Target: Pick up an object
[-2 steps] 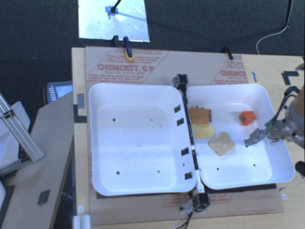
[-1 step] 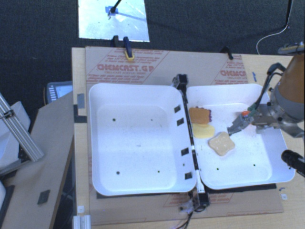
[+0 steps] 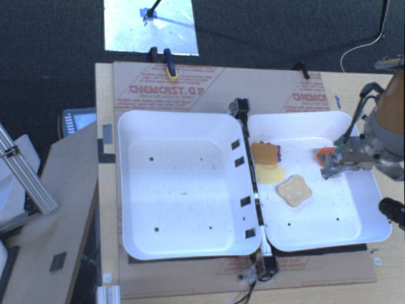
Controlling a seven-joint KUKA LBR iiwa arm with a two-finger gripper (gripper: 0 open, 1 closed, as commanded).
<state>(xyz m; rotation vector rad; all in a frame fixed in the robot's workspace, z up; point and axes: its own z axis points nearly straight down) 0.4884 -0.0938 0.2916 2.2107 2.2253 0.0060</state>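
The right bin (image 3: 354, 230) holds several small objects. A brown and orange block with a purple edge (image 3: 266, 152) lies near the divider. Just below it is a flat yellow piece (image 3: 271, 175), and a beige bread-like slice (image 3: 294, 190) sits lower still. A small orange object (image 3: 325, 152) lies at the right of the bin. My gripper (image 3: 330, 168) hangs low over the bin floor, directly beside and just below that orange object. The gripper body partly covers the orange object, and I cannot make out whether anything sits between the tips.
The left bin (image 3: 126, 170) stands beside the right one, joined by a black-clipped divider (image 3: 247, 170). Both rest on a cardboard sheet (image 3: 190, 87). A cable (image 3: 357, 109) loops near the arm at the right.
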